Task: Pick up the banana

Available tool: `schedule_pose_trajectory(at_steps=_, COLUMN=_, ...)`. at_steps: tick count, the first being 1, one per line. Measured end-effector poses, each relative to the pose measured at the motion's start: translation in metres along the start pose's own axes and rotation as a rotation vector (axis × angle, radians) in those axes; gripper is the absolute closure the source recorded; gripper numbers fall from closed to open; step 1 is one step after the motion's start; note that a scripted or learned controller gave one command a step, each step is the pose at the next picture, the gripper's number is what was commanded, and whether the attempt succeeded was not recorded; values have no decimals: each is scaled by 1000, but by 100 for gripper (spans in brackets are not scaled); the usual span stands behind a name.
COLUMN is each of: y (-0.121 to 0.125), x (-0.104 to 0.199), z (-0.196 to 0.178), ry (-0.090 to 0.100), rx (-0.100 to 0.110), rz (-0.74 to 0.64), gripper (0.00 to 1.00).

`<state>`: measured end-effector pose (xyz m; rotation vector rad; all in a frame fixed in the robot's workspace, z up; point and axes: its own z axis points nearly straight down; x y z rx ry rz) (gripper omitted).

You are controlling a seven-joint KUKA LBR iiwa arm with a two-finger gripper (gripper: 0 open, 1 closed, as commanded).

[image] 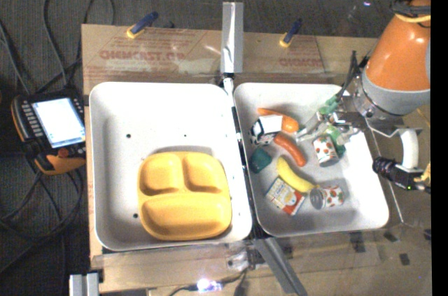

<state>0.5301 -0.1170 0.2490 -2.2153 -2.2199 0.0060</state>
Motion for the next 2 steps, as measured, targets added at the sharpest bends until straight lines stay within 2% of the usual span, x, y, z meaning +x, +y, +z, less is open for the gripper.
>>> schedule_pose_trajectory(at_steps=1, y=-7, x=3, z=161, ry=-1, rx=-13, rz=53, gripper=0)
schedule_pose_trajectory(at_steps=2, y=-6, x=3, z=153, ry=0, rx=-12, rz=55, gripper=100)
